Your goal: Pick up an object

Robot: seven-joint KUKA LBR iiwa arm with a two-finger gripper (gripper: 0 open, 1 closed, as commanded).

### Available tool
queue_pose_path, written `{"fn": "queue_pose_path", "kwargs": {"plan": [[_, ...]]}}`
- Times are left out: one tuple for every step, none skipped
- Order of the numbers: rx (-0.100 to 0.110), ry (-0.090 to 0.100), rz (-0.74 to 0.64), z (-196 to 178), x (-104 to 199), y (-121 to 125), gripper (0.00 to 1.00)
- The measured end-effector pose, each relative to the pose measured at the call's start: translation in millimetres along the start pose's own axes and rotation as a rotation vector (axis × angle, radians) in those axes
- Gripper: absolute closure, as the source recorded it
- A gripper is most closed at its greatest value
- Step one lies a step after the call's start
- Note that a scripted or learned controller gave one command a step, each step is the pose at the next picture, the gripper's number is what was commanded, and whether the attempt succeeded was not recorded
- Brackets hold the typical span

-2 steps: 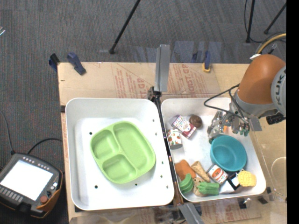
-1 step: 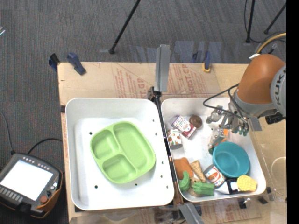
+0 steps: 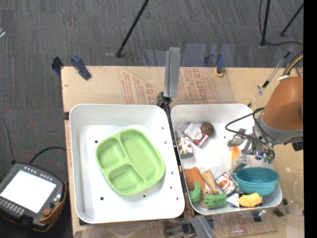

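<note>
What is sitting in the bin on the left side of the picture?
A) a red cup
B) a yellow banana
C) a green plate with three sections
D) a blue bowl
C: the green plate with three sections lies in the left bin, while the blue bowl sits in the right bin.

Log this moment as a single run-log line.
arm: over right bin | claw: above bin floor near teal bowl | held: nothing seen | left bin: green plate
</note>
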State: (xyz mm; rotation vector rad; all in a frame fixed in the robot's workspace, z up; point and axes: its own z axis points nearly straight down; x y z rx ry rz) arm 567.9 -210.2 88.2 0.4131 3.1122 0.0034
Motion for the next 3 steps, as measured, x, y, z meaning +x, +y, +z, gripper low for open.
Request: {"fn": "queue_pose_path", "kwargs": {"plan": [[0.0, 0.001, 0.013, 0.2, 1.3, 25.0, 0.0], [0.0, 0.001, 0.078, 0.6, 29.9, 35.0, 0.0], [0.0, 0.003, 0.114, 1.2, 80.6, 71.1, 0.0]]}}
